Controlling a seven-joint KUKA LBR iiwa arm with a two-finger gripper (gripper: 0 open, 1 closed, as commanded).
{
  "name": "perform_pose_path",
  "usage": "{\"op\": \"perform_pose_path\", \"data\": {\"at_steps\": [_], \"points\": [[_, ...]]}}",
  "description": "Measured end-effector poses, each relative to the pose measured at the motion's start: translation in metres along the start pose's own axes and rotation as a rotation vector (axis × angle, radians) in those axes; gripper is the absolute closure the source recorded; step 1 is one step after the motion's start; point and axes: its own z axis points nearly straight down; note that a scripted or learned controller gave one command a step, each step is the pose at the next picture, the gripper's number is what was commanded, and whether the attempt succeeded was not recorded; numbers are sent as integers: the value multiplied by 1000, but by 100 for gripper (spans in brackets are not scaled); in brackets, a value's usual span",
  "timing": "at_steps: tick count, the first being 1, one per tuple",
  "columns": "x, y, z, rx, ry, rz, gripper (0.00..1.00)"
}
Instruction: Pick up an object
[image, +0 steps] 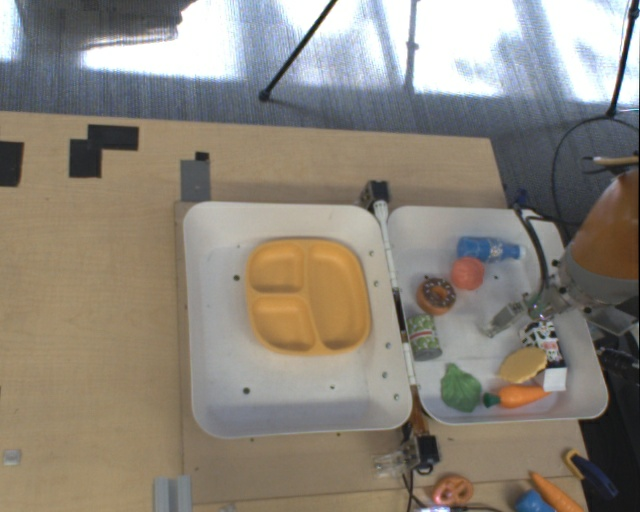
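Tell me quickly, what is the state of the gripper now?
Gripper: over the right bin, near the black-and-white carton; open or closed cannot be told.

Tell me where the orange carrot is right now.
The carrot lies in the right bin, at its near right corner, beside the green broccoli and below the yellow piece.

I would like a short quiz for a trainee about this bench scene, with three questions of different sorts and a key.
1. True or false: the yellow divided plate lies in the left bin.
2. Which thing lies nearest the carrot? A blue bottle; B broccoli; C green can.
3. Fill in: the tool is over the ____ bin.

Key: 1 true; 2 B; 3 right.
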Motion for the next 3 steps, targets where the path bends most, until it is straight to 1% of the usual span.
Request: {"op": "perform_pose_path", "data": {"at_steps": [1, 2, 3], "points": [[-1, 2, -11, -5, -4, 0, 100], [42, -1, -88, 1, 1, 34, 100], [6, -15, -71, 2, 3, -302, 100]]}}
